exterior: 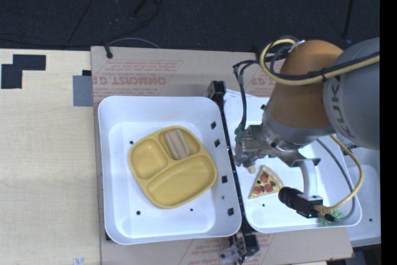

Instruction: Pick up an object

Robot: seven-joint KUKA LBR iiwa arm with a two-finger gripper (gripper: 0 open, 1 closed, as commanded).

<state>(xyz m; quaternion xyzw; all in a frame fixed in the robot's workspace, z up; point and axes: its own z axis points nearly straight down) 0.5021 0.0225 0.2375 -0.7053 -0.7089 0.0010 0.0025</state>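
Observation:
A toy pizza slice (265,182) lies flat in the right bin (273,217), near its front left. My gripper (250,152) hangs low over the same bin, just behind and to the left of the slice, under the orange wrist band. A small pale piece shows at the gripper's lower tip, close to the slice's point. In the left bin (118,133) rests a yellow divided plate (172,166) with a tan bread-like piece (179,144) in its back compartment.
The black divider (226,152) between the two bins runs right beside the gripper. A cardboard sheet (155,71) lies under both bins. The arm's body covers the back half of the right bin.

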